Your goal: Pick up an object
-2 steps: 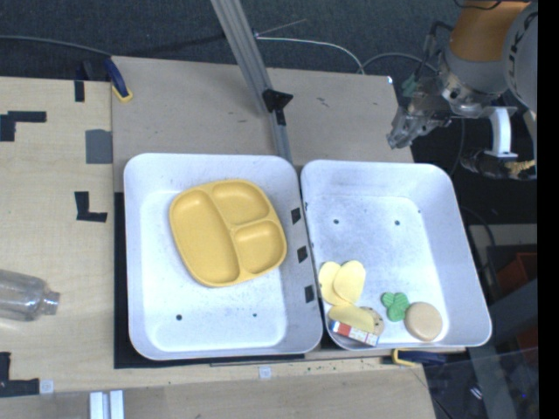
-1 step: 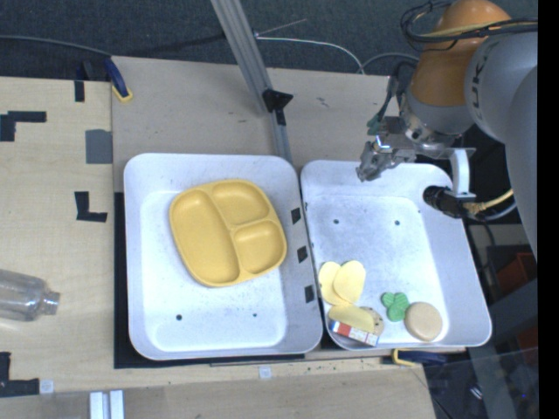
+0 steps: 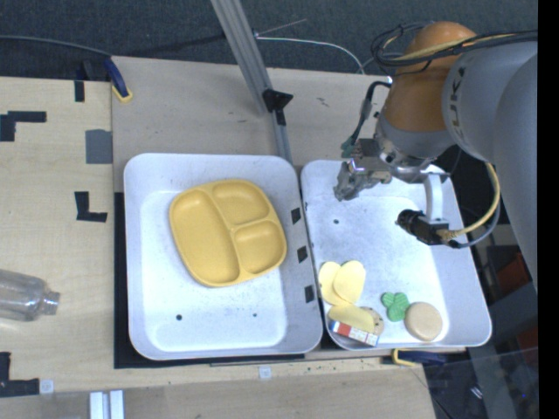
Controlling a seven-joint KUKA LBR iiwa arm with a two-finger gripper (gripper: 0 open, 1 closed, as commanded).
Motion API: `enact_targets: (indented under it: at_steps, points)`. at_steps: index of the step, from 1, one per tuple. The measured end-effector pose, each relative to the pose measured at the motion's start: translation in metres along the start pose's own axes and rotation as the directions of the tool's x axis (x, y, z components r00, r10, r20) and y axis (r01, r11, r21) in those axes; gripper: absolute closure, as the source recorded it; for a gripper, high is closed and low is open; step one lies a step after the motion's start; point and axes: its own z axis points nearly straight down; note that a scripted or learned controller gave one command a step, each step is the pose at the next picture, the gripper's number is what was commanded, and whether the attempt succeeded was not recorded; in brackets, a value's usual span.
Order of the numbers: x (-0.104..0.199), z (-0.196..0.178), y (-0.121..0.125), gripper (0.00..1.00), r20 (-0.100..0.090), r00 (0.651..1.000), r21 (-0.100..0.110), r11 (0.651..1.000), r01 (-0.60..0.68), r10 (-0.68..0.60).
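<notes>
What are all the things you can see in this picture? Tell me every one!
Divided plate: 1, yellow, in the left bin.
Flat pale pieces: 2, yellow, near edge of the right bin.
Small block: 1, yellow with a red and white label, right bin's near left corner.
Small toy: 1, green, right bin's near edge.
Round thing: 1, beige, beside the green toy.
Bottle: 1, clear, lying on the bench at the left.
Hand: 1, grey, above the right bin's far end.

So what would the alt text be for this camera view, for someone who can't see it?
A grey robot arm reaches in from the right, its pincer poised over the far end of the right bin, whose near end holds small toys. The left bin holds a yellow divided plate.
</notes>
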Motion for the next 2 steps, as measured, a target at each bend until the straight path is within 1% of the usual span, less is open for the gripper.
enact_targets:
  at_steps: [1, 2]
  points:
    - [0.046, -0.019, -0.025, 1.00, -0.001, 1.000, -0.003, 1.000, 0.002, -0.002]
    - [0.091, -0.032, -0.060, 1.00, -0.002, 1.000, -0.001, 1.000, 0.003, -0.003]
